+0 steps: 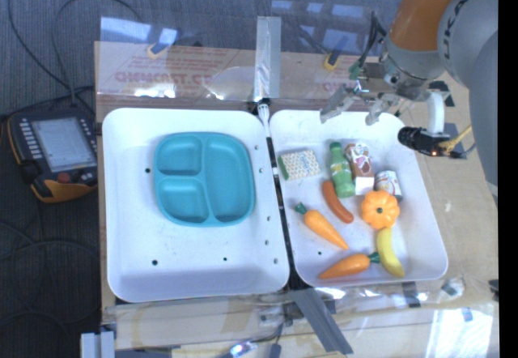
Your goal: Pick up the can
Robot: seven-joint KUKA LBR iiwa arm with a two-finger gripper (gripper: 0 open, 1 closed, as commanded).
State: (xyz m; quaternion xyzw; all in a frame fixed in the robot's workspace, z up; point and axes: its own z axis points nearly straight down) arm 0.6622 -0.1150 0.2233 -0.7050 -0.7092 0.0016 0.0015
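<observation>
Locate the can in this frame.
The can sits in the right bin, near its right wall, between the carton and the small pumpkin.

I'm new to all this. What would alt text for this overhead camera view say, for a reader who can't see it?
A grey and orange robot arm's gripper hovers open above the back edge of the right white bin, holding nothing. That bin holds a small can, a pumpkin, carrots, a banana and a green bottle; the left bin holds a blue divided plate.
</observation>
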